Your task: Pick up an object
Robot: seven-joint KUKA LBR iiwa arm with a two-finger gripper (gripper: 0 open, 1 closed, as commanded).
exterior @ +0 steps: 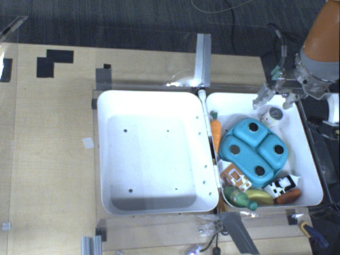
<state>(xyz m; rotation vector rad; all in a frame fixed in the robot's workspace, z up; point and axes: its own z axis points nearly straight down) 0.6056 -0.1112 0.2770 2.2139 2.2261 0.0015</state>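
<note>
My gripper [275, 100] hangs over the far edge of the right bin [308, 158], open, its two grey fingers spread with nothing between them. Just below it lies a small white and grey cylinder [273, 115], apart from the fingers. A large teal four-lobed object [254, 152] takes up the middle of the bin. An orange carrot [215, 129] lies along the bin's left wall. At the near end sit a small orange and white box [235, 177], a yellow banana [258, 194] with a green piece [237, 197], a black and white toy [281, 184] and a reddish-brown sausage [288, 196].
The left bin [149, 153] stands beside the right one, parted by a thin metal divider [210, 142]. A grey upright post [203, 60] rises behind the bins. The arm's orange band [324, 31] is at the top right. A cable [223, 4] lies on the dark floor behind.
</note>
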